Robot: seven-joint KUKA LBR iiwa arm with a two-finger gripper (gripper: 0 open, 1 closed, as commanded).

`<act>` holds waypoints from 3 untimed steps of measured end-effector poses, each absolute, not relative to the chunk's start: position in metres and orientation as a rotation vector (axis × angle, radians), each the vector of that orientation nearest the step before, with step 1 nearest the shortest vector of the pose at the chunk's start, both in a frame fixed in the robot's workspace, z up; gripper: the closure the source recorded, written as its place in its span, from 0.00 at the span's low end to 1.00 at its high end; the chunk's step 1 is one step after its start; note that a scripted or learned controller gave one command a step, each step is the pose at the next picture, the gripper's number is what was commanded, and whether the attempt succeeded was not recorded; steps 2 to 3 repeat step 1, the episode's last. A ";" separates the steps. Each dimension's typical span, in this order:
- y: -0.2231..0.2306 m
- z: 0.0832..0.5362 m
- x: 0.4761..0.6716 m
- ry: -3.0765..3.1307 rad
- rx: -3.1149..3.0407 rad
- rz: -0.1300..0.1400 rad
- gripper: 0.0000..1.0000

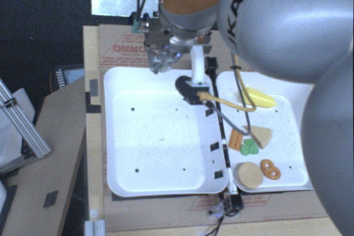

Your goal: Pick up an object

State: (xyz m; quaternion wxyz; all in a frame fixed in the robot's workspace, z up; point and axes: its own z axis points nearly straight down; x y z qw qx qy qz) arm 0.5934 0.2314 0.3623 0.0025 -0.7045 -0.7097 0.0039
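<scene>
You have the pincer [159,62] hanging over the far edge of the left bin [155,141]. In the right bin [289,131] you see a yellow banana-shaped piece [258,98] near the far edge. An orange block [236,140], green piece [250,147] and tan wedge [262,135] are clustered mid-bin, and a round tan disc [249,174] sits beside a pretzel [270,169] at the near edge.

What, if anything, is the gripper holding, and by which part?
Nothing appears held: the gripper hangs above the left bin's far rim, while the objects lie in the right bin.
</scene>
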 end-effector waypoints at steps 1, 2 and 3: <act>0.235 0.465 0.620 -2.232 -2.218 -0.018 1.00; 0.235 0.465 0.620 -2.232 -2.218 -0.018 1.00; 0.235 0.465 0.620 -2.232 -2.218 -0.018 1.00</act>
